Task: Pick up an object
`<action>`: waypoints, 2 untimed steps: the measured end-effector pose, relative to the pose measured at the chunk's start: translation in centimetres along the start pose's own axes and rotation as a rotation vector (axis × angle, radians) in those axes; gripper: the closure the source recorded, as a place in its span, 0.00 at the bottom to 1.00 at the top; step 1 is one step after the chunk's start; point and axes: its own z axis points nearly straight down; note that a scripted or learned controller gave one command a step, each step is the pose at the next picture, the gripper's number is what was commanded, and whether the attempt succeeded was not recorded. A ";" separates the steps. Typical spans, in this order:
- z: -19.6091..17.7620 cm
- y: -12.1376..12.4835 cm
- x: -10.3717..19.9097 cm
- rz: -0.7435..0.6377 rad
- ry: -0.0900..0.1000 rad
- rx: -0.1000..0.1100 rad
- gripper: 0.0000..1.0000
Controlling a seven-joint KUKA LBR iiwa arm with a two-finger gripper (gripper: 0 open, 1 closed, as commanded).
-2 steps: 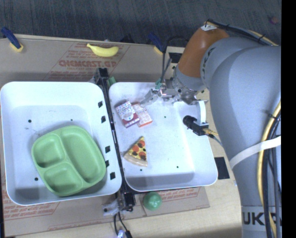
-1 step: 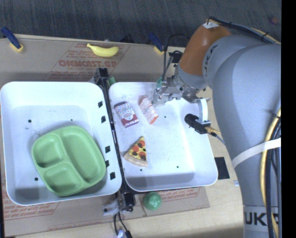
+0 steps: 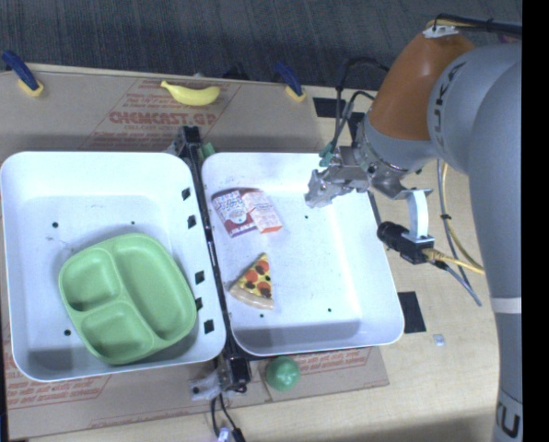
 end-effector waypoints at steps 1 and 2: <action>0.1 -0.1 0.0 0.000 0.001 0.003 0.00; 0.1 -0.1 0.0 0.000 0.001 0.003 0.00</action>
